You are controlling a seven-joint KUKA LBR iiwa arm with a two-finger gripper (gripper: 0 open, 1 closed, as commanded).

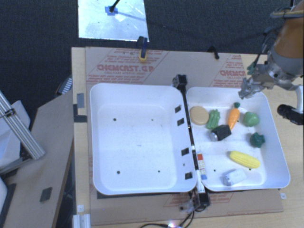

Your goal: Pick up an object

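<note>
Grey fingers hang above the right bin's far rim; their spread is unclear, nothing visibly held.

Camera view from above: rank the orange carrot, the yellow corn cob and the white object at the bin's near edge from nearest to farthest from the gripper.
Gripper at the right bin's far edge.
1. Orange carrot, just below the gripper.
2. Yellow corn cob, lower in the right bin.
3. White object, by the bin's near edge.
</note>
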